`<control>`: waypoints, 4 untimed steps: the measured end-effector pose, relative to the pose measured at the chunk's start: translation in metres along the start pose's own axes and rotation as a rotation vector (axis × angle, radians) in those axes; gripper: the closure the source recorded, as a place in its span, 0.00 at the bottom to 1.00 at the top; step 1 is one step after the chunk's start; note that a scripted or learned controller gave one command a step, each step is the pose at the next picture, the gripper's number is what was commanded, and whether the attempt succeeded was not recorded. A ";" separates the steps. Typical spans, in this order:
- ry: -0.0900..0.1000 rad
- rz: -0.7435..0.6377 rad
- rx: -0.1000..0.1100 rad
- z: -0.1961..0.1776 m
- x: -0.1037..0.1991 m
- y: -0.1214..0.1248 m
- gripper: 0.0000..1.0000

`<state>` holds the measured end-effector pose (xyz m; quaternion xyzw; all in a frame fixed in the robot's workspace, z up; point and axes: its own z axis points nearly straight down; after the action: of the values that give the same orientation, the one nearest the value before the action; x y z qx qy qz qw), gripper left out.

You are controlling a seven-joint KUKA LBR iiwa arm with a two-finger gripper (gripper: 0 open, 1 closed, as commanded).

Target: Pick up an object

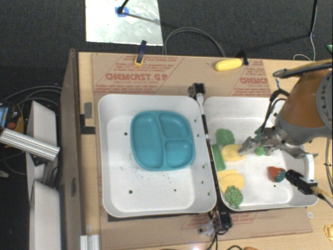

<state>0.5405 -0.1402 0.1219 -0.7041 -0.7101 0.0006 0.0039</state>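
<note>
The right bin [244, 108] holds several small toy foods. A green leafy piece [225, 136] lies near its left wall, with a pale yellow piece [231, 153] just below it. Further down are a yellow piece [232, 180] and a green broccoli-like piece [233, 196]. A red and teal piece [276, 174] sits toward the right. My gripper [248, 147] hangs low over the bin, its tips right beside the pale yellow piece's right end. Nothing is seen between the fingers.
The left bin [112, 139] holds a blue divided plate [162, 140]. A black divider [206, 145] runs between the bins. A yellow clamp [228, 64] and a blue-yellow clamp [140, 53] sit on the cardboard behind. The arm's orange band [307, 105] looms over the right bin's right side.
</note>
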 end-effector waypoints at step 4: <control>-0.006 0.009 -0.010 -0.043 -0.001 0.026 0.00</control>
<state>0.5670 -0.1411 0.1645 -0.7071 -0.7071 -0.0008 -0.0020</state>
